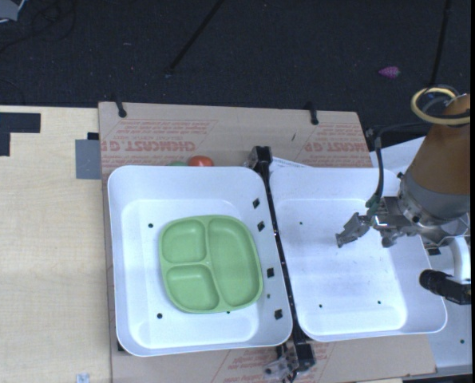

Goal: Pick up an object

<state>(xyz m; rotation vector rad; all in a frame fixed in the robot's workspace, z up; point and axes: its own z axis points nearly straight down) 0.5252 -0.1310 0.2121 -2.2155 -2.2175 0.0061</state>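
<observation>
A light green divided plate with three compartments lies flat in the left white bin. My gripper hangs over the right white bin, toward its right half, well apart from the plate. Its fingers are spread open with nothing between them. The grey arm with its orange band comes in from the right edge.
A small red-orange object sits just behind the left bin's back rim, on the cardboard. A black clip divider runs between the two bins. A light wooden bench top spreads to the left.
</observation>
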